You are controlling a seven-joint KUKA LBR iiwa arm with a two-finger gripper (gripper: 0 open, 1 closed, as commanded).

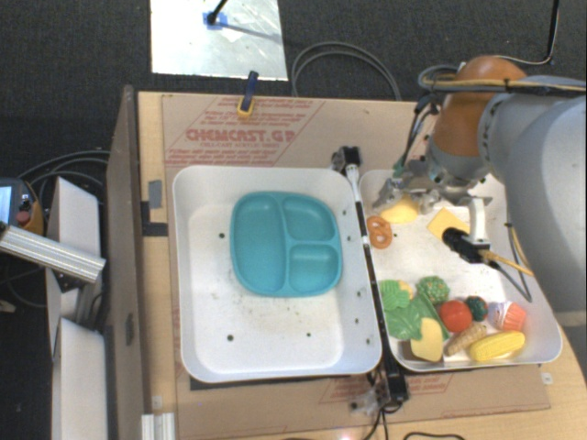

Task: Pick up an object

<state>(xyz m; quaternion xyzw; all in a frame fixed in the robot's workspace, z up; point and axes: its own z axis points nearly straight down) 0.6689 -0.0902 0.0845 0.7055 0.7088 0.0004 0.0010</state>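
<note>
The arm's gripper (417, 193) hangs low over the right bin (541, 333), apparently lining up on the yellow wedge (401, 214), and whether the pincer is spread or pressed together I cannot tell, so next it needs a clean drop and squeeze.

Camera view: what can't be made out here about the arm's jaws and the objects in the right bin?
- Gripper, camera view: the wrist above covers it, so open or shut is unreadable, as is any hold.
- Yellow piece: its upper edge lies under the gripper; contact unclear.
- Toy food pile at the right bin near edge: items overlap and are small; identities uncertain.
- Arm: cut off by the right edge.
</note>
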